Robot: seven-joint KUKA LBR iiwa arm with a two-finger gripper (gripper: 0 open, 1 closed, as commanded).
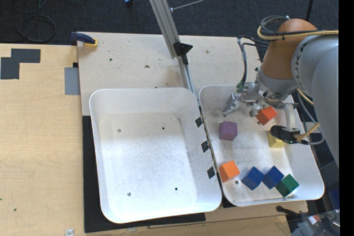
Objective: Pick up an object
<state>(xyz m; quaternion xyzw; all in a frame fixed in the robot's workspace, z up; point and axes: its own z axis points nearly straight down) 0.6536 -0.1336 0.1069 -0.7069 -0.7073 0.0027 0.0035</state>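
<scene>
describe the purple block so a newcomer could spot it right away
Start at the right-hand white bin, the one the arm reaches into. Along its left side, about halfway down, sits the purple block, just below the hand. It is the one purple piece there; its neighbours are orange, blue, green and yellow.

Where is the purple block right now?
The purple block lies in the right bin, near its left wall and toward the far end, below-left of the gripper and well above the orange block by the divider.
</scene>
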